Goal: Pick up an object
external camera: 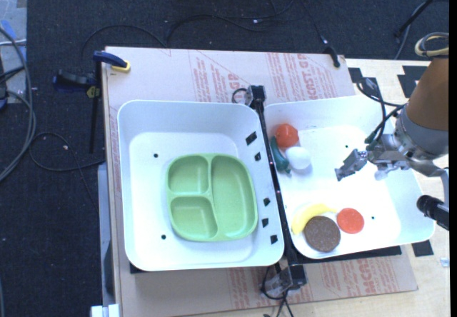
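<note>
The right bin (371,119) holds several small objects. A red-orange piece (286,135), a white ball (298,158) and a teal item (279,159) lie against its left wall. Near the front edge are a yellow banana (308,213), a brown disc (323,233) and an orange disc (350,220). My gripper (365,168) hangs over the bin's middle right, above bare white floor, right of the white ball and above the orange disc. Its fingers (350,165) stand open with nothing between them.
The left bin (136,165) holds a green divided plate (211,196). A black divider with clips (265,165) runs between the bins. The arm's grey body with its orange band (430,105) enters from the right. Cables and clamps lie beyond the bench's back and left edges.
</note>
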### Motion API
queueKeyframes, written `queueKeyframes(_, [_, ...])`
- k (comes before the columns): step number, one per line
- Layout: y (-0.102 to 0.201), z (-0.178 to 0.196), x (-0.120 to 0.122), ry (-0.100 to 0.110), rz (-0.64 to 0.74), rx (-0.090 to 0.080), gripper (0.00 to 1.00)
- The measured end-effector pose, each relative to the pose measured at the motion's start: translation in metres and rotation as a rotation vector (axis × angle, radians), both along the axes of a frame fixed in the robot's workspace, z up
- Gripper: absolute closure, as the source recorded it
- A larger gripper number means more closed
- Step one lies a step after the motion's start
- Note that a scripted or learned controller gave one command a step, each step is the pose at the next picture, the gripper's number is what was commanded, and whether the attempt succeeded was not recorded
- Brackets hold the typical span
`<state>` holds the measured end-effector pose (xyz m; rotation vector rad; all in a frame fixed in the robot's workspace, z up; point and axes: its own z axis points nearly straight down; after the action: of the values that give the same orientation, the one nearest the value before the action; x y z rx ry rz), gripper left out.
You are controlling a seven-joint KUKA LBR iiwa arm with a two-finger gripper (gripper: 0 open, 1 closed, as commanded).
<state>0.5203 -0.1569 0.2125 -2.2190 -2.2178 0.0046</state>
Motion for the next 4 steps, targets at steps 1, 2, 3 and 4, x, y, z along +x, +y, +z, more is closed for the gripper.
queueKeyframes(1, [0.0,0.002,0.001,-0.005,0.001,-0.001,0.0])
queueKeyframes(2, [0.002,-0.06,0.004,0.0,0.001,0.0,0.0])
queueKeyframes(3, [0.005,-0.117,0.005,-0.009,0.0,-0.002,0.0])
queueKeyframes(4, [0.004,-0.117,0.006,-0.01,0.0,-0.002,0.0])
